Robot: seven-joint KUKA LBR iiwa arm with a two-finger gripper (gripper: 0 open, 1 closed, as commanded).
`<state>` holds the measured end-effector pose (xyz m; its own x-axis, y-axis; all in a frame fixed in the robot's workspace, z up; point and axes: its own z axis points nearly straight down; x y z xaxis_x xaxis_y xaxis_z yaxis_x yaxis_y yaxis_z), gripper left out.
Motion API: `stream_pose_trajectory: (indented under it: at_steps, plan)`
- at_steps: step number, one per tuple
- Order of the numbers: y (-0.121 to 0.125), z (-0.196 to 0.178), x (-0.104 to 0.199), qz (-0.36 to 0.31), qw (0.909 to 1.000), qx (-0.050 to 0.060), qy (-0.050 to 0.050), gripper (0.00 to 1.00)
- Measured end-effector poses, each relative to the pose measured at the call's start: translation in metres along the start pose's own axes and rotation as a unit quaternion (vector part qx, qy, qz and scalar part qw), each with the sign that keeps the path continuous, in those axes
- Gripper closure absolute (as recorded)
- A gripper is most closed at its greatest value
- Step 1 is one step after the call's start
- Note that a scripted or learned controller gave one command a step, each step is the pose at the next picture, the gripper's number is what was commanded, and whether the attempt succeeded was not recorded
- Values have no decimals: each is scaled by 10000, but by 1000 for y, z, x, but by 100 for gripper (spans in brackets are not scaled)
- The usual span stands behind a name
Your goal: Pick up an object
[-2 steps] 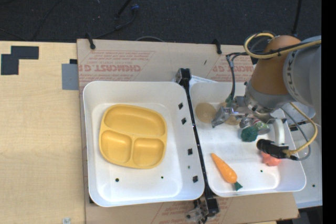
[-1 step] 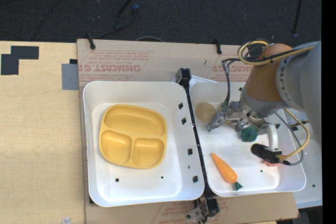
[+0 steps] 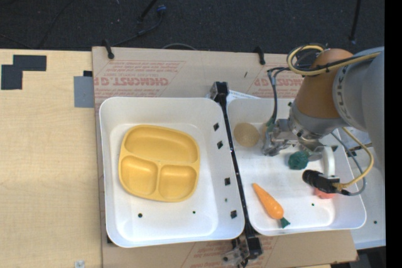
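Observation:
The right bin (image 3: 301, 223) holds an orange toy carrot (image 3: 269, 201) with a green tip near its front. A tan round piece (image 3: 246, 134) lies at the bin's back left, and a small teal object (image 3: 297, 160) sits near the middle. My gripper (image 3: 275, 142) hangs low over the bin floor between the tan piece and the teal object, close to both. Nothing is visibly held in it. A small pink thing (image 3: 324, 194) peeks out at the right side of the bin, partly hidden.
The left bin (image 3: 125, 223) carries a yellow divided plate (image 3: 159, 162). A black divider (image 3: 231, 160) runs between the two bins. The grey arm (image 3: 352, 94) with its orange band covers the right bin's back right corner.

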<state>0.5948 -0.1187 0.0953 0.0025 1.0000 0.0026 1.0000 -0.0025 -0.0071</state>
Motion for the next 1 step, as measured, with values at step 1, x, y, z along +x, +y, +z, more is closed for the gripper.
stream_pose_trajectory:
  at_steps: [1]
  plan:
    - [-4, -42, 5, -19, 10000, -22, -9, 100]
